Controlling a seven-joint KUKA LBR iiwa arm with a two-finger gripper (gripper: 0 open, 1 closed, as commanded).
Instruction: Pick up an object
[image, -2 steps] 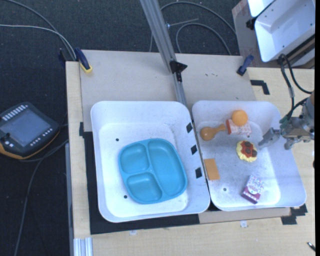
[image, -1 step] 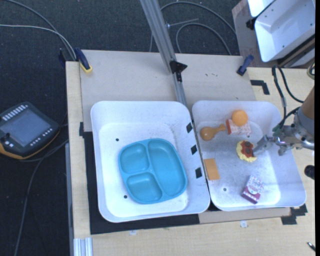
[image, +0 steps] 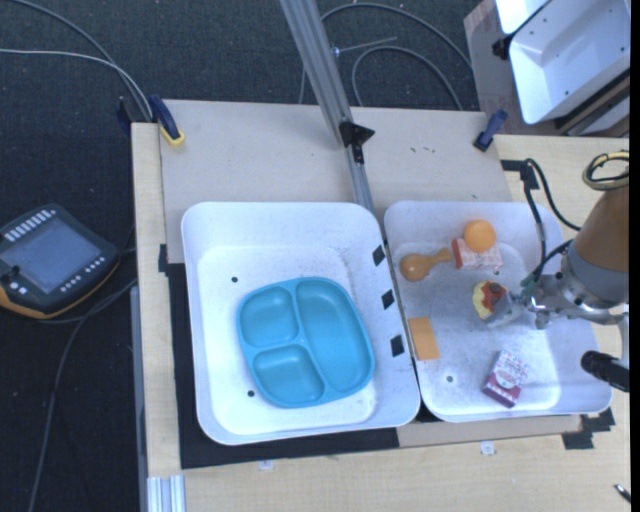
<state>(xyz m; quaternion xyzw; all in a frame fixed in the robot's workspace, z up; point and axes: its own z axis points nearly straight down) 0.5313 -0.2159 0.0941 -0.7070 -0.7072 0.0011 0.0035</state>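
Right bin (image: 440, 400): gripper (image: 512, 307) beside a small yellow-and-red toy (image: 488, 298); finger state cannot be told. Orange ball (image: 480, 235) behind the toy; pink packet (image: 508, 377) in front.

Evenly and brightly lit from overhead, with soft, short shadows. Mild glare on the two white bins (image: 300, 225), washing out their rims; near-overexposed on the white housing (image: 570, 50) at top right. Dim over the dark floor (image: 60, 400). Slightly soft and grainy throughout, with blur at the pincer (image: 520, 305).
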